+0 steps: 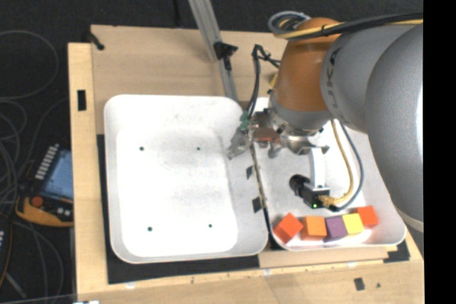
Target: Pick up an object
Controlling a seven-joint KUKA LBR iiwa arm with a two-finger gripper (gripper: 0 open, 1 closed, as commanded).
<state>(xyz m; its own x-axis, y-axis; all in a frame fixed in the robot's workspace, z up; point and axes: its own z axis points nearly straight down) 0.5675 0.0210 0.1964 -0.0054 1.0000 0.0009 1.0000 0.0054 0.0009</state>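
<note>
The grey arm with its orange band sits nearest the camera, entering from the right and covering much of the right bin. Below the band, the wrist hardware and the gripper hang over the divide between the two bins, near the upper right corner of the left bin. Whether the gripper is wide, narrow or holding anything cannot be told, as the arm body hides that part. A row of blocks lies along the near edge of the right bin, touching or almost touching one another: an orange block tilted at the left end, then a second orange block, a purple block, a yellow block and a red-orange block. All five rest on the bin floor, apart from the gripper. A cable loops down from the wrist above the blocks. A slanted metal rail rises behind the bins.
</note>
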